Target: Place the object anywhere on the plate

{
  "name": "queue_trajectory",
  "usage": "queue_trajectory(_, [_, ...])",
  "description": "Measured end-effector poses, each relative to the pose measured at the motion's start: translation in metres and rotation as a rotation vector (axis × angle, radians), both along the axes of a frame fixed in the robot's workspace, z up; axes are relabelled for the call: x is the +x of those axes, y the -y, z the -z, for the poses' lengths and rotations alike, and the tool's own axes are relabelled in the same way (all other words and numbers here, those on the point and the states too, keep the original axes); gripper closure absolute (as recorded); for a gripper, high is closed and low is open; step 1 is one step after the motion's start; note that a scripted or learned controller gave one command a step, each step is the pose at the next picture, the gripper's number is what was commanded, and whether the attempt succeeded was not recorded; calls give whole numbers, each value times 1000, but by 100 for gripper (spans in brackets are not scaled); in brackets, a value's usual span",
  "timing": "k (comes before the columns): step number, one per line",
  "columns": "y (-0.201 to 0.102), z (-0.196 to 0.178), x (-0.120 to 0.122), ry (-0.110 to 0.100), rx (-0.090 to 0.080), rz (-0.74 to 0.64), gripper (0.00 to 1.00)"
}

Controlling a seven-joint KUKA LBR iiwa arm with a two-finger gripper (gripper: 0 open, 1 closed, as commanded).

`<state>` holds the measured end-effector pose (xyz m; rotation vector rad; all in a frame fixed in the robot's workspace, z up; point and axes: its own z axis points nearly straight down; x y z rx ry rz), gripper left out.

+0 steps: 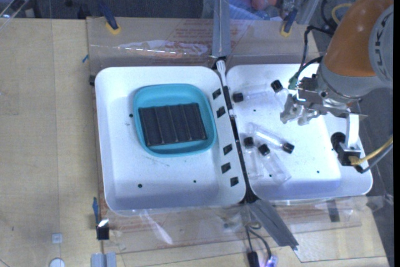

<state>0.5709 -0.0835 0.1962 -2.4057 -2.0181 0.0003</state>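
Camera view: square blue plate, ridged black insert; clear black-capped tubes.

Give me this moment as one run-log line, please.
gripper: above right bin | vials: in right bin | plate: left bin, holds dark ridged block

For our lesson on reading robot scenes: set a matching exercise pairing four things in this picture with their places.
Things:
1. blue plate
2. dark ridged block
3. clear vials with black caps
4. hand

Places:
A. lying in the right bin
B. above the right bin
C. on the plate
D. in the left bin

Pairs: 1-D, 2-C, 3-A, 4-B
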Motion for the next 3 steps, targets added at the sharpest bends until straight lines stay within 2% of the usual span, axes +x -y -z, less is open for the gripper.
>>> queue_trajectory(1, [0, 0, 0, 0, 0, 0, 0])
queue_trajectory(2, [62, -33, 31, 1, -2, 192, 0])
queue_trajectory(3, [131, -105, 56, 1, -2, 214, 0])
